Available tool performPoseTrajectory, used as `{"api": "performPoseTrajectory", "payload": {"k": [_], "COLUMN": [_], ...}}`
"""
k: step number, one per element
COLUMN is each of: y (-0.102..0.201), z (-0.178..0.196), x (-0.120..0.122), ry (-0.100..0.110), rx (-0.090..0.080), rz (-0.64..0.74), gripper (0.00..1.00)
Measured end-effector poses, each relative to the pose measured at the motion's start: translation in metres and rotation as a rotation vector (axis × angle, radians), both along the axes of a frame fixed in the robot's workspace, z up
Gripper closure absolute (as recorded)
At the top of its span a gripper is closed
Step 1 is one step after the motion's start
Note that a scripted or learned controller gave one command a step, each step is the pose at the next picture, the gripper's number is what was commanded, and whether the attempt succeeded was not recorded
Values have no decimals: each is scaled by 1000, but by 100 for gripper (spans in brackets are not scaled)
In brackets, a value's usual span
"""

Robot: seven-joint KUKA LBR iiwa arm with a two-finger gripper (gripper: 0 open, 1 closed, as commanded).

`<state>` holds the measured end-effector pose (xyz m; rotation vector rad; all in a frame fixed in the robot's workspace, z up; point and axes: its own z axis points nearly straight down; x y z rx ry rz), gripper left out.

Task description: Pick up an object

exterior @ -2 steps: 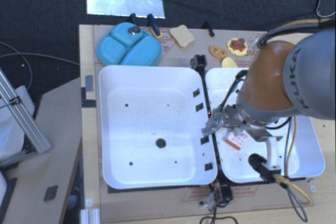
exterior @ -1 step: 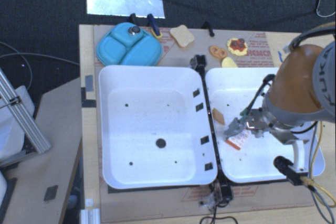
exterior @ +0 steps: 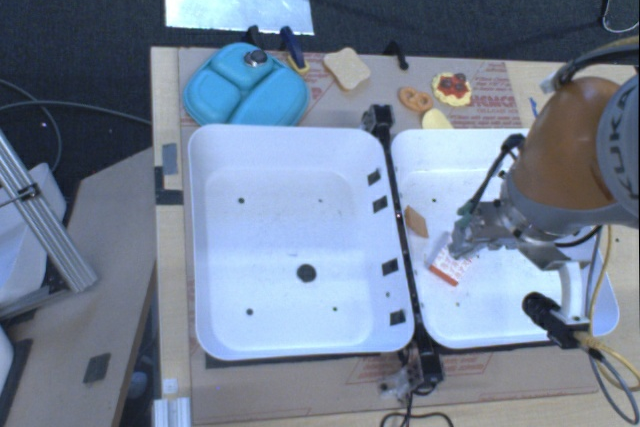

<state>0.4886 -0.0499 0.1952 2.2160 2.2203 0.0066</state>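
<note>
Reaching into the right bin (exterior: 480, 155), the gripper (exterior: 462, 247) hangs directly over a small white and red packet (exterior: 449, 267).

That packet lies on the bin floor in the lower right of the frame, its red edge toward the bottom, with the grey fingertips right at its upper end; whether they are spread or pressed together, and whether they actually pinch the packet, cannot be told from this angle. Just to the left of it, near the divider between the bins, sits a small tan piece (exterior: 416, 223). The arm (exterior: 570, 150), orange-banded, fills the right side of that bin. The left bin (exterior: 215, 165) holds a small dark round object (exterior: 306, 273) near its middle. Behind the bins, along the upper part of the bench, lie a blue sectioned tray (exterior: 246, 87), a toast-shaped toy (exterior: 347, 68), a pretzel (exterior: 414, 99) and a small pizza toy (exterior: 452, 88).
</note>
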Motion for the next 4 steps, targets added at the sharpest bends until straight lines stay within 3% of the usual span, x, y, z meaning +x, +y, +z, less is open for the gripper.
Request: {"api": "performPoseTrajectory", "payload": {"k": [1,2,3,4], "y": [55,75,169,130], "z": [92,209,225,207], "x": [15,24,-3,-2], "ry": [-6,-11,1,4], "rx": [2,2,5,0], "rz": [9,6,12,-5], "gripper": [100,100,100,100]}}
